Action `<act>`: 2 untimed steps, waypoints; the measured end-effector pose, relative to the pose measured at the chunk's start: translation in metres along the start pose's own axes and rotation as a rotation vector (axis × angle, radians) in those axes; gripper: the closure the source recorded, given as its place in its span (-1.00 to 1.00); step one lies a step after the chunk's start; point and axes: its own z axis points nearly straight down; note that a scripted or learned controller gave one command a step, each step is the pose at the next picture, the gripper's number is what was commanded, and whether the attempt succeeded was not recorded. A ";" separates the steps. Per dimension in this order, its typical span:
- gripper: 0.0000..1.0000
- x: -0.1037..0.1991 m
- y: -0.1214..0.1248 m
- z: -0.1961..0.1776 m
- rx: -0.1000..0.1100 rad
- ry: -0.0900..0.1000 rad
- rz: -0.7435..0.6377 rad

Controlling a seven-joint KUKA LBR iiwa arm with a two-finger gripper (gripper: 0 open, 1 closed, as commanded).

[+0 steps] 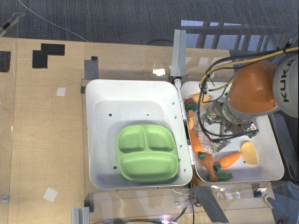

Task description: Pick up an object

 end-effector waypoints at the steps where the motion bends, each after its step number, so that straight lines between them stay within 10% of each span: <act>1: -1.00 0.020 0.019 -0.001 0.008 -0.006 -0.032; 2: 1.00 0.014 0.020 -0.013 0.012 -0.016 -0.040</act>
